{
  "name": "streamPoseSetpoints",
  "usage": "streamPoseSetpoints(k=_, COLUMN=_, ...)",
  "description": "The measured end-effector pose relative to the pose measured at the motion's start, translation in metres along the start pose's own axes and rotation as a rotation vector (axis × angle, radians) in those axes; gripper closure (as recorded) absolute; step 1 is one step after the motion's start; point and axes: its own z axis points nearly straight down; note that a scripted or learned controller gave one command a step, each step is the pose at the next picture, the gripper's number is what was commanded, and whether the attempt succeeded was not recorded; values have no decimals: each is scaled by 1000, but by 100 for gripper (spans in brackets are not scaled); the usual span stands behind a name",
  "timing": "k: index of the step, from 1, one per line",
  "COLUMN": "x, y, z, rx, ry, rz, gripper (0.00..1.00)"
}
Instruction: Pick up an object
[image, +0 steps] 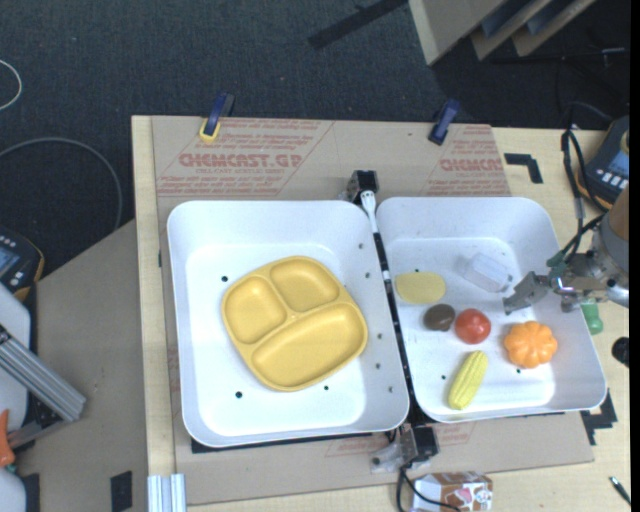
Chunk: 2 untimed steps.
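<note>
We are hovering the gripper (527, 291), fingers spread and holding nothing, just above the toy pumpkin (530, 343). We are judging it best to centre over it before descending.

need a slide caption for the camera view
Pincer above the right bin near a toy pumpkin, tomato and corn; yellow plate in the left bin.

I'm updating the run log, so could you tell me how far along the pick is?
Nothing looks picked yet: the pumpkin, tomato and corn all lie in the right bin. The gripper sits low just above the pumpkin, holding nothing visible. Grasping and lifting remain.
</note>
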Motion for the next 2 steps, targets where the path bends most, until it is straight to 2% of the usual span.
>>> streamPoseSetpoints(k=1, x=-8, y=-31, z=73, rx=-8, ry=-11, rz=6, gripper=0)
streamPoseSetpoints(k=2, x=15, y=-30, z=26, rx=-6, ry=-2, rz=-2, gripper=0)
